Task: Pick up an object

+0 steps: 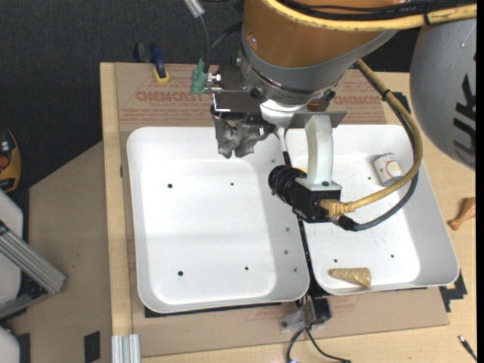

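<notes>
The metal two-finger pincer [236,144] hangs at twelve o'clock over the left white bin [151,203]; whether it is spread or pressed together cannot be told. A tan cone-shaped object [350,277] lies at six o'clock in the right white bin [423,240], a small white-and-orange box [388,168] at two o'clock.

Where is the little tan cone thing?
The tan cone lies in the right bin, near its front edge, well below the gripper and apart from the small white block.

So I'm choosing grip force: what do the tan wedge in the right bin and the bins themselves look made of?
The tan wedge-shaped object has a matte, slightly grainy face, which suggests wood or cork, though foam can't be ruled out. The shallow white bins look like smooth moulded plastic: soft sheen, rounded corners and raised rims.
</notes>
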`<state>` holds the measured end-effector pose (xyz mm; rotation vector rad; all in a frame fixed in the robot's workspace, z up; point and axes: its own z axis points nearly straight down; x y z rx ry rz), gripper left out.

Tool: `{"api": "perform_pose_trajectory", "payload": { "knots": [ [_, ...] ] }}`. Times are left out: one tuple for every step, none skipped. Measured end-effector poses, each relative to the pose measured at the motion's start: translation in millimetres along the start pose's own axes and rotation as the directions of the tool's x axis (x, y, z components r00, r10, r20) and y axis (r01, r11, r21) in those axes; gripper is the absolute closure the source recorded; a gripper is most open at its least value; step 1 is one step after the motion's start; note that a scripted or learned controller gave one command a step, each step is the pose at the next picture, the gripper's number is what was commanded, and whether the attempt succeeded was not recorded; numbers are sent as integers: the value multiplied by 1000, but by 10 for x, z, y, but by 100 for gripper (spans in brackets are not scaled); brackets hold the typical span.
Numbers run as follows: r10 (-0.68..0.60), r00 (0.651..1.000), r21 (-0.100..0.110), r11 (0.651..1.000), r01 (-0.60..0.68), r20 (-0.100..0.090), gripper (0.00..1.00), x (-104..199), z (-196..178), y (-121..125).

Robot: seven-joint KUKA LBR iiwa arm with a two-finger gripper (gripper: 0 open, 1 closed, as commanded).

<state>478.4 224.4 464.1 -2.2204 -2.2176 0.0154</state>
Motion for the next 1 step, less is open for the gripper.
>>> {"api": "perform_pose_trajectory", "payload": {
  "knots": [
    [-3, 1000, -19, 1000, 3, -9, 100, -2, -756, 2]
  ]
}}
